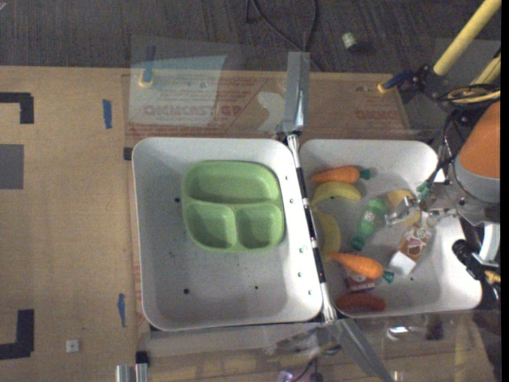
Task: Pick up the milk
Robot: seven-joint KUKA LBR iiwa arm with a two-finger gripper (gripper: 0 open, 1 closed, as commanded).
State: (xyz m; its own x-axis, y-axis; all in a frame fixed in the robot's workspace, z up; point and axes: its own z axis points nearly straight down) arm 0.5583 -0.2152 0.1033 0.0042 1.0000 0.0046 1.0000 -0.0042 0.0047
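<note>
- Nearest the camera, a red toy sausage (362,302) lies at the right white bin's (413,151) near edge.
- Just beyond, the small white-and-brown milk carton (410,250) lies tilted among loose toy food.
- Directly above it hovers the grey two-finger gripper (415,210), presumably lining up; whether it is open cannot be told.
- Left, a green divided plastic tray (233,205) sits apart.

A divided tray (233,204) lies in the left bin (159,293), toward its back edge. In the right bin (445,293), the milk carton (412,249) sits near the right edge, with two carrots (340,174) and bananas (330,213) along the left.
</note>
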